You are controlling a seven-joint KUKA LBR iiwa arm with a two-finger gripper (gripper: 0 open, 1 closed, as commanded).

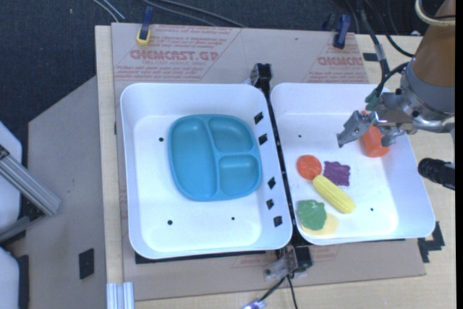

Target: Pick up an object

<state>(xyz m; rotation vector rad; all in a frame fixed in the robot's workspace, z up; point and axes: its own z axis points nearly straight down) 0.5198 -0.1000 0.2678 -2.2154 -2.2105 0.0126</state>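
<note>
The arm [438, 47] enters from the right edge, orange band above a grey wrist [427, 94]. The gripper [362, 130] points left and downward — two grey fingers [352, 132] extend from the wrist, spread slightly apart, tips low.

The right bin [405, 224] has bare floor along its far and left sides; toys [325, 192] crowd its near middle. A blue tray [215, 155] fills the left bin's [145, 228] centre.
</note>
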